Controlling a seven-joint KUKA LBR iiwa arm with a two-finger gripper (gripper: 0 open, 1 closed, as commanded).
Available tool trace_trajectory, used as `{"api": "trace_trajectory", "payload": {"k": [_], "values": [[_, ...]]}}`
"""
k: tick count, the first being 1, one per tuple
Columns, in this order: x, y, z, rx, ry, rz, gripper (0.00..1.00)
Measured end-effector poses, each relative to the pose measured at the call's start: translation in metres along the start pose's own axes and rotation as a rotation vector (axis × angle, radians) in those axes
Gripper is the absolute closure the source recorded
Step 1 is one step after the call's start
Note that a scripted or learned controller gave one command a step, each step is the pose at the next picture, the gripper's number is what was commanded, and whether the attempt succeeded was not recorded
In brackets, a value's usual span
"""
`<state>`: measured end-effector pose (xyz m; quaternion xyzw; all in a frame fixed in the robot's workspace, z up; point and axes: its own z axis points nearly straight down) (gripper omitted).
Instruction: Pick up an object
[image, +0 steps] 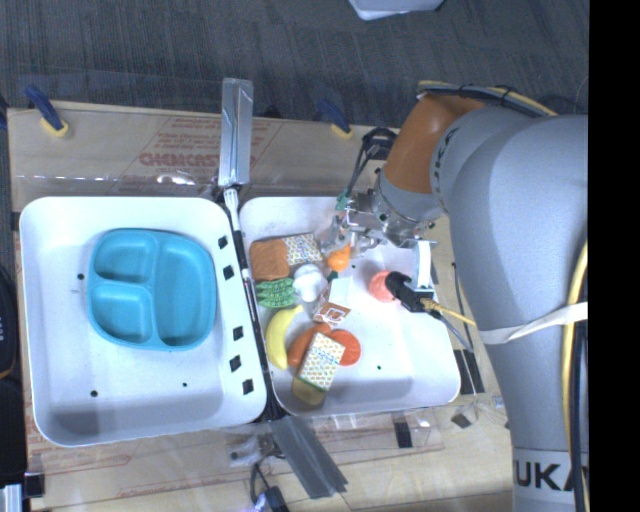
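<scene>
My gripper (343, 237) hangs over the back of the right bin (430, 360), reaching in from the right. Just below its tip is a small orange object (338, 259); I cannot tell whether it is held. A pink-red round thing (378, 285) lies to the right of it. Along the bin's left side lie a brown bread-like piece (267, 258), a patterned box (301, 247), a green item (272, 293), a white ball (308, 283) and a yellow banana (279, 336).
Toward the front of the right bin, a second patterned box (320, 361) rests on orange-red pieces (346, 347). The left bin (60, 380) holds a blue divided tray (153, 287). A metal divider (236, 130) stands between the bins at the back.
</scene>
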<state>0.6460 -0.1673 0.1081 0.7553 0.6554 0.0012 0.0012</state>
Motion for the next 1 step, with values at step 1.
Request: {"api": "trace_trajectory", "payload": {"k": [1], "values": [[0.0891, -0.0101, -0.0824, 0.006, 0.000, -0.191, 1.00]]}}
